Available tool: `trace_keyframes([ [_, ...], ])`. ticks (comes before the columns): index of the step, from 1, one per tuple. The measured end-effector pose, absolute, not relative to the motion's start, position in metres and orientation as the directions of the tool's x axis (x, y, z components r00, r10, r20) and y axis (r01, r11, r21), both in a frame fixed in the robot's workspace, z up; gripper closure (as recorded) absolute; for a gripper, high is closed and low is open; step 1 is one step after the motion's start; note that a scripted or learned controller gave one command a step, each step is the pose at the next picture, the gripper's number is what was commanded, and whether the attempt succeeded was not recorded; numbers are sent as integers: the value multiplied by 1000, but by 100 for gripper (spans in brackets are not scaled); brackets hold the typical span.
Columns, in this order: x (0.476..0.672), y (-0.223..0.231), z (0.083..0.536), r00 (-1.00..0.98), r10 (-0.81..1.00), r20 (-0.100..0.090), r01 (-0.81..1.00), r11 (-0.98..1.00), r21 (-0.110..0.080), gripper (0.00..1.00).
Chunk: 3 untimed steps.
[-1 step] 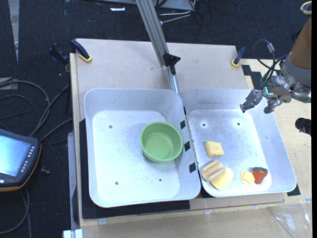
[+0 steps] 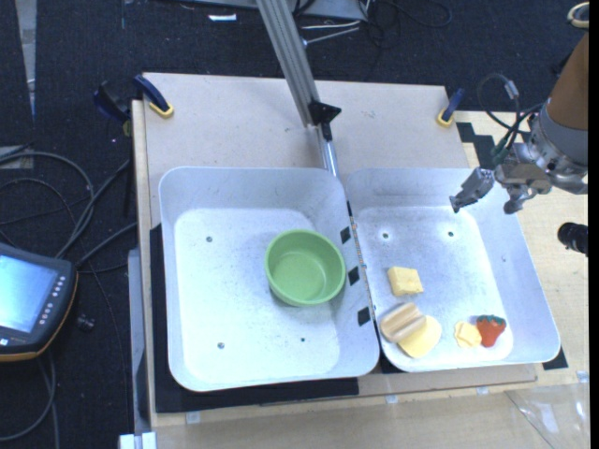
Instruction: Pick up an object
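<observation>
Strawberry [image 2: 490,327] stem points left; hand [image 2: 489,193] above bin's far edge

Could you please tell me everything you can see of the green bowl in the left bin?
The green bowl is round, light green and looks like smooth plastic. It stands upright, mouth up, with nothing visible inside. It sits on the floor of the left bin, toward that bin's right side, near the divide between the bins. Nothing else touches it.

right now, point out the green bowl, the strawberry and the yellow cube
green bowl [image 2: 304,267], camera view, on the inside bottom of the bowl
strawberry [image 2: 490,329], camera view, on the middle of its red body
yellow cube [image 2: 404,281], camera view, on its top face
</observation>
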<state>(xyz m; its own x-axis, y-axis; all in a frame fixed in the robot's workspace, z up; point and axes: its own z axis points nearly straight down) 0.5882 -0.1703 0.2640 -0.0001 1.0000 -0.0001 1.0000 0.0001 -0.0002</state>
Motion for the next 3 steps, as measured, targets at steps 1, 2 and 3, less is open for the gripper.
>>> trace_keyframes([
  [1, 580, -176, 215, 0, 1000, 1, 1000, 0, -4, 0],
  [2, 580, -183, 155, 0, 1000, 1, 1000, 0, -5, 0],
  [3, 578, -182, 103, 0, 1000, 1, 1000, 0, -5, 0],
])
